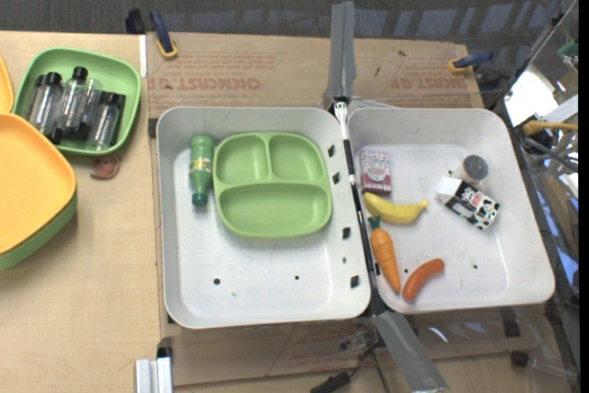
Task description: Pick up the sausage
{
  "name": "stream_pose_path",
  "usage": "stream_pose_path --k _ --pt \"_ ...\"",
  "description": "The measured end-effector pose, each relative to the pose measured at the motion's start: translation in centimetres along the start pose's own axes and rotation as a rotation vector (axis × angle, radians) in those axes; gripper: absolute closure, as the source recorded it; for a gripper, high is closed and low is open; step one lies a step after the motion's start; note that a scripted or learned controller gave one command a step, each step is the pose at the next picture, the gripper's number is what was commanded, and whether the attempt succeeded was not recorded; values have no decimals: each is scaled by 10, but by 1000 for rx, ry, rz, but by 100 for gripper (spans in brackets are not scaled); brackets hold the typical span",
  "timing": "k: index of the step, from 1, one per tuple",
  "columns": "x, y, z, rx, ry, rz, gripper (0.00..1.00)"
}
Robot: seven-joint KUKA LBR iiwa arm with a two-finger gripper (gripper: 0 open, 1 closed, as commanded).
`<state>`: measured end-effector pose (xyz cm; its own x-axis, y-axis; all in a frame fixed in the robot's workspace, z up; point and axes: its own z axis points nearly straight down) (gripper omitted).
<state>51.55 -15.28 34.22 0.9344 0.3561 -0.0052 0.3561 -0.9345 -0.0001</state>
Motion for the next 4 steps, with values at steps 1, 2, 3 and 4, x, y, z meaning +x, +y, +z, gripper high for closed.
stream_pose_path --k 1,2,3,4 --pt "1 66 23 1 -2 135 100" --pt "90 108 -58 1 1 130 100" --pt "65 60 -98 2 0 159 100" --pt "88 54 -97 1 0 159 100"
